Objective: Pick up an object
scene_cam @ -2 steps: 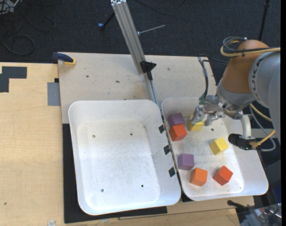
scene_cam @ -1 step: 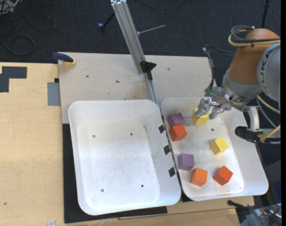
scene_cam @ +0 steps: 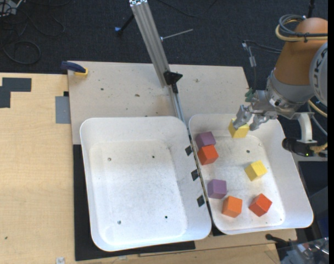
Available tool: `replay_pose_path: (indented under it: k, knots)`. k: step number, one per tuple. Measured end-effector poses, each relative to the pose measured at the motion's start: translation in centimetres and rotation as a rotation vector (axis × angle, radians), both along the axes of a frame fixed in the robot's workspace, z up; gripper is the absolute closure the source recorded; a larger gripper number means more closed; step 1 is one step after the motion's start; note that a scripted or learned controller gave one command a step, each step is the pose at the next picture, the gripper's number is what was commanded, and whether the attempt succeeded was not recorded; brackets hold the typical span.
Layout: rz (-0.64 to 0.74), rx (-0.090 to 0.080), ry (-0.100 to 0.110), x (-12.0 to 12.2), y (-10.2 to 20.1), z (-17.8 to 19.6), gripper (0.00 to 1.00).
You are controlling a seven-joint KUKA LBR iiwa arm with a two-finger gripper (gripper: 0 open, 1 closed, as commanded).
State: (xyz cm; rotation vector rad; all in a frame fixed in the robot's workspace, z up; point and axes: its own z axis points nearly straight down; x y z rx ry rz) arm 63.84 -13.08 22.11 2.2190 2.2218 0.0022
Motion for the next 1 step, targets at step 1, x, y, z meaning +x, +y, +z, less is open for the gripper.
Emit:
replay_pose_path:
  k: [1]
  knots:
    - [0.001, 0.0, 0.001, -0.69, 0.22, 4.57, 1.0]
